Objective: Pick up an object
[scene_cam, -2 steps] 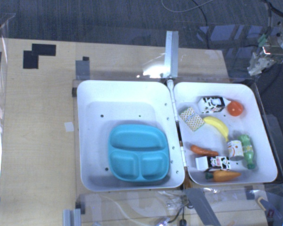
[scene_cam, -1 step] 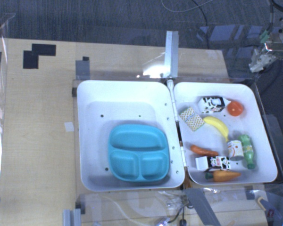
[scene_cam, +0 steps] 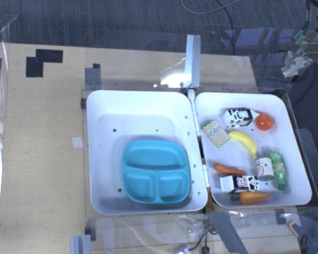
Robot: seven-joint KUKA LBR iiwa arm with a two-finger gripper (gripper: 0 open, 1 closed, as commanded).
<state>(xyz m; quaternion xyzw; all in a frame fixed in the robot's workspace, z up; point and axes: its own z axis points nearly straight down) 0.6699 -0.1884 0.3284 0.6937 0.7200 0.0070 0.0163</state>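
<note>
two bins, one blue tray

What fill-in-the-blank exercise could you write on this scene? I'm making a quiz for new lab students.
1. The blue tray lies in the ____ bin.
2. The banana lies in the ____ bin.
3. The tray has ____ compartments.
4. The green bottle lies by the right bin's ____ wall.

Missing words: left; right; three; right
</note>
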